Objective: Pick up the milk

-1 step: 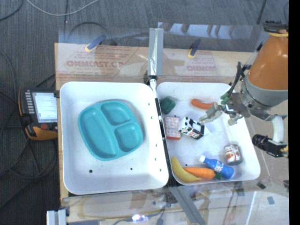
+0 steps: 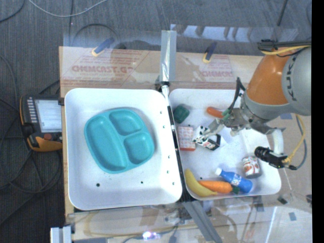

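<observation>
Right bin, one milk, one banana, one carrot

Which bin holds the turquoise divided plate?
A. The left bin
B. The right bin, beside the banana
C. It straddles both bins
A: the turquoise divided plate lies alone in the left bin, while the banana lies in the right bin.
</observation>
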`<state>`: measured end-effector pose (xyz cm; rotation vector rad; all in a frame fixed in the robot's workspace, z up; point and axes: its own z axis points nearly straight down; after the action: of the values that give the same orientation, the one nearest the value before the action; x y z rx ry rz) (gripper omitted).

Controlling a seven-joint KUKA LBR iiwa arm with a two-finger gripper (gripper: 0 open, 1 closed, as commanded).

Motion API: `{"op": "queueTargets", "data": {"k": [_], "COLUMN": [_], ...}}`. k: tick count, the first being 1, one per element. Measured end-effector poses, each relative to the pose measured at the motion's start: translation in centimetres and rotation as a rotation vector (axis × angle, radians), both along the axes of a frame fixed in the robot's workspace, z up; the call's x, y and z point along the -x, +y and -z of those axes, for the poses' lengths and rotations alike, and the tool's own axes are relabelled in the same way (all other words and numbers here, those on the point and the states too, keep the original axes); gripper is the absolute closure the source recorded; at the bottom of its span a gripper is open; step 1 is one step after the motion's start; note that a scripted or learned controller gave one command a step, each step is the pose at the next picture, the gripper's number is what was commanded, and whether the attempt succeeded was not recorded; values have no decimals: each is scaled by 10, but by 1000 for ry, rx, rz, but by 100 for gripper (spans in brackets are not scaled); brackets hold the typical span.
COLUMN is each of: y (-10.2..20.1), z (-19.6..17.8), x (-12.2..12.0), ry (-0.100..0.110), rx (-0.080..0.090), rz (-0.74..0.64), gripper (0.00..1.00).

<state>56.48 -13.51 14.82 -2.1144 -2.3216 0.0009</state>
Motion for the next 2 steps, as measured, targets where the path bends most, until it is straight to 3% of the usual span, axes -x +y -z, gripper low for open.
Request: {"op": "queueTargets", "data": {"k": [1,2], "y": [7,0], "z": [24,53], "x": [4,-7], "ry": [-37,-11], "rx": [2,-1], "rz": [147,168], "gripper": [0,0]}}
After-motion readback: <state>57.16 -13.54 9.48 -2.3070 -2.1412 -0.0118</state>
